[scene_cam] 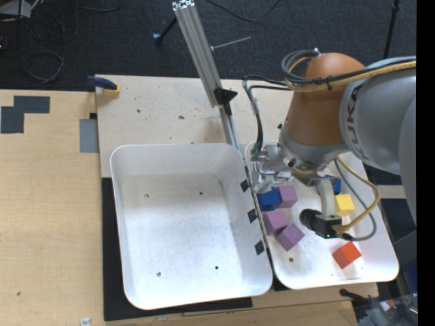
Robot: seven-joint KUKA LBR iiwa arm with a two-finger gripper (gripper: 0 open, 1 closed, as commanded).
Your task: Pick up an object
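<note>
Hovering gripper (266,179), blue cube (269,199) squarely beneath

arm (380,107) cut off at right edge, right bin (367,267) partly hidden beneath it, gripper (266,175) fingers unclear

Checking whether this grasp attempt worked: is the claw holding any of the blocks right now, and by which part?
It cannot be told. The claw sits low in the right white plastic bin, right above the blue cube, but the wrist hides any contact.
</note>
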